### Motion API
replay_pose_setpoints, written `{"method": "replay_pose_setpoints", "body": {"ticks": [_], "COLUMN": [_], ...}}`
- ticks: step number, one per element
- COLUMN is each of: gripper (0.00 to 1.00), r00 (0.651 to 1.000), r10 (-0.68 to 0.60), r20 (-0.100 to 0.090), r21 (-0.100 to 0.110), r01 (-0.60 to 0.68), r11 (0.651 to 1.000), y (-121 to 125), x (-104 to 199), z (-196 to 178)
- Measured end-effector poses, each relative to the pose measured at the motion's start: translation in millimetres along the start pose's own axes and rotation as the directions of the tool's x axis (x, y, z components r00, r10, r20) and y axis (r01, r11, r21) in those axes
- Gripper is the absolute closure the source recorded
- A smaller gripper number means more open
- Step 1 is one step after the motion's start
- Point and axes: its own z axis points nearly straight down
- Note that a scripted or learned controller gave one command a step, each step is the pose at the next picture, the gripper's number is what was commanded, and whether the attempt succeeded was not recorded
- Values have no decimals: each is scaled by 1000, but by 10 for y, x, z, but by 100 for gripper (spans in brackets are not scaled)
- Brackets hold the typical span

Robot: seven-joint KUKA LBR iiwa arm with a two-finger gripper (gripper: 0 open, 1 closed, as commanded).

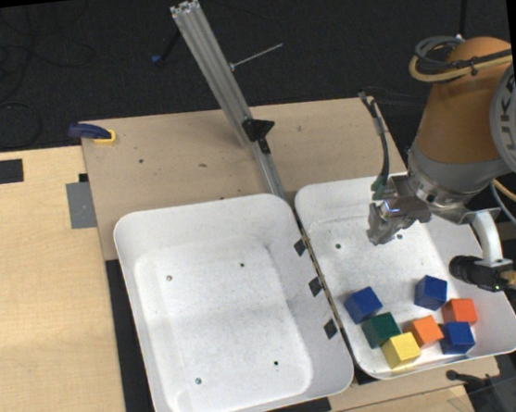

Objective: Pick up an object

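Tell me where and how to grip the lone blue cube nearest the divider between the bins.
Grip the blue cube across its two free flat side faces, coming straight down from above. Its top is exposed and it sits tilted relative to the bin wall, so turn the gripper to match. Avoid the near side, probably, where the green cube sits close.

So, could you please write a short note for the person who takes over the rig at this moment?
End effector: above the upper part of the right bin, nothing visible in it; whether it is open or shut is not clear.
Objects: all lie in the lower part of the right bin. Two blue cubes, a green cube, a yellow cube, an orange cube, a red cube and a third blue one.
The left bin is beside it.
Done: no object is picked up yet.
Left: move down to the cubes, grasp one, lift it.
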Motion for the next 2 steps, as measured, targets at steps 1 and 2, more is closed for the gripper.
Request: {"method": "replay_pose_setpoints", "body": {"ticks": [1, 2], "gripper": [100, 100], "r00": [1000, 1000], "r10": [-3, -1], "r20": [-2, -1], "r21": [0, 2], "r01": [3, 1], "r11": [1000, 1000], "y": [141, 237], "x": [587, 1081], "z": [8, 158]}}
